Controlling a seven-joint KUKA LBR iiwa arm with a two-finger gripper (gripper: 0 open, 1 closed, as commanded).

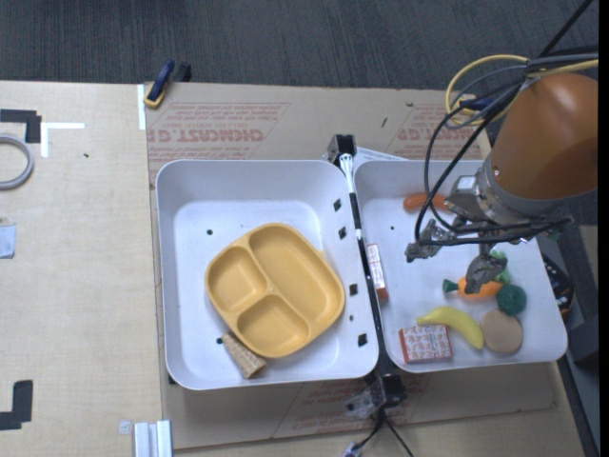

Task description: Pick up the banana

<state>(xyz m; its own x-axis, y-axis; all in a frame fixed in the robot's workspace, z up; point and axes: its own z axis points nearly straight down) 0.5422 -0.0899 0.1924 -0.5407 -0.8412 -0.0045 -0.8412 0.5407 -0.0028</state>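
The banana (453, 324) lies near the front of the right bin (392, 255), its yellow curve running from left down to the right, untouched and flat on the white floor. Just to its right sits a round tan disc (501, 332), and just in front of its left end a small red and white box (424, 344). Behind it lie an orange and green toy (481, 283) and a dark green lump (512, 299). The gripper (488, 258) hangs above that orange and green toy, behind the banana and apart from it; its dark tip blurs into the toy beneath (whether it is spread or closed, I cannot tell), and nothing shows gripped in it. In the left bin (181, 274) rests a yellow divided plate (274, 289) with a brown block (242, 355) at its front edge.
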